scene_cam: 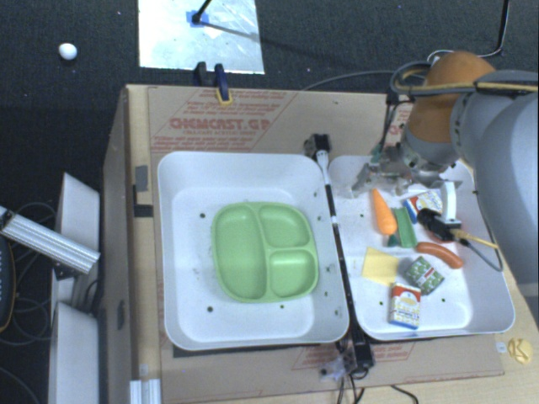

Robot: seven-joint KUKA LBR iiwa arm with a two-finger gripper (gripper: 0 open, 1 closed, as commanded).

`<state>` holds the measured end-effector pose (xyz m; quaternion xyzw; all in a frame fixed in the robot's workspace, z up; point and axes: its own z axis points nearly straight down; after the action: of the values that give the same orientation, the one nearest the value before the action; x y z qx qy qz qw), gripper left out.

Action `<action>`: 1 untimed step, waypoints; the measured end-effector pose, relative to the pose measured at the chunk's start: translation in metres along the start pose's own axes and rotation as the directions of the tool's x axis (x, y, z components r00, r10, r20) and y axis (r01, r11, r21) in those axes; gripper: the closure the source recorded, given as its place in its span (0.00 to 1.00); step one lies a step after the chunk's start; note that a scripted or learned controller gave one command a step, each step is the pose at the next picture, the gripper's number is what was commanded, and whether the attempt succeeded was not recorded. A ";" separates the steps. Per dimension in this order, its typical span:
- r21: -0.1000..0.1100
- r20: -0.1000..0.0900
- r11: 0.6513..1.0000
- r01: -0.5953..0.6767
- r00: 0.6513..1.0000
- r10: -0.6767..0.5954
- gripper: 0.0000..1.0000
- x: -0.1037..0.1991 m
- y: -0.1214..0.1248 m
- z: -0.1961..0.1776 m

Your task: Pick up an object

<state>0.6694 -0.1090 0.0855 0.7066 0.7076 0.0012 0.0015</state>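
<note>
Arm: grey, with an orange band (446, 91), reaching in from the right edge of the frame over the upper part of the right bin.
Gripper (389, 178): low over the back of the right bin, just above the top end of the carrot; whether it is spread or pressed together cannot be told from this angle, and nothing shows between its tips.
Right bin (493, 305): white, in the right half of the frame, holding all the small things.
Carrot (385, 212): orange, lying lengthwise in the upper middle of the right bin.
Green stick (404, 228): just right of the carrot, touching it.
Sausage (440, 253): red-orange, lying right of the green stick.
Yellow slice (380, 265): flat, below the carrot.
Green packet (424, 274): right of the yellow slice.
Red-and-white box (405, 305): nearest the lower edge of the right bin.
Left bin (189, 183): white, centre of the frame.
Green tray (264, 251): three compartments, lying flat in the middle of the left bin.
</note>
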 end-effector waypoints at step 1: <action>-0.003 0.000 1.000 0.001 1.000 -0.001 1.00 0.000 0.001 -0.011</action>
<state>0.6705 -0.1088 0.0968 0.7062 0.7080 0.0025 0.0026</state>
